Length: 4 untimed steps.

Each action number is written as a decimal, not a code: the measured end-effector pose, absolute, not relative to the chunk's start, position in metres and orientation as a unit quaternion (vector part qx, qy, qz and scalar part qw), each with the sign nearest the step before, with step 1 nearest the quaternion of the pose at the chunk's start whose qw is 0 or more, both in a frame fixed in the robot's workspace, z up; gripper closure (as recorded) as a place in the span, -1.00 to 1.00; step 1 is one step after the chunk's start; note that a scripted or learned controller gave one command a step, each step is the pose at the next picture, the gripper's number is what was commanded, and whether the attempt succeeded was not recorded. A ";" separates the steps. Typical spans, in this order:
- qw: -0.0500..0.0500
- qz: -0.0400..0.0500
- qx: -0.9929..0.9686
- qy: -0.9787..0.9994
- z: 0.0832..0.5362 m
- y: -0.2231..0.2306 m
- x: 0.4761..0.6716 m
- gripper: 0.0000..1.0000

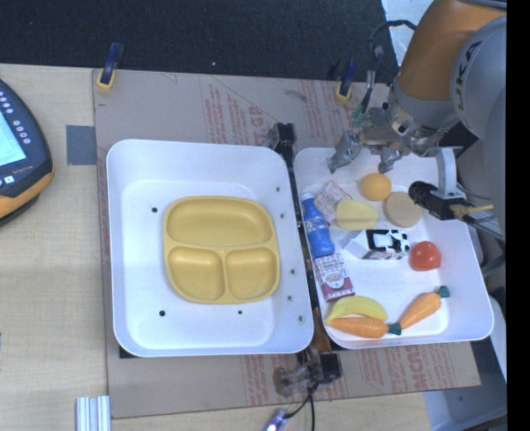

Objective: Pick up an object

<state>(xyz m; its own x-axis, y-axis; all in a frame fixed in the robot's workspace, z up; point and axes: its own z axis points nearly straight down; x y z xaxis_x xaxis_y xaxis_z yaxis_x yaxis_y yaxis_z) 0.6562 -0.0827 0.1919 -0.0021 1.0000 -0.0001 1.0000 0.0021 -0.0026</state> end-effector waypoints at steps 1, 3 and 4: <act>0.000 0.001 -0.707 -0.708 0.190 -0.133 0.656 -1.00; 0.000 0.000 -0.706 -0.708 0.092 -0.175 0.656 -1.00; 0.002 0.001 -0.706 -0.708 0.092 -0.160 0.656 -1.00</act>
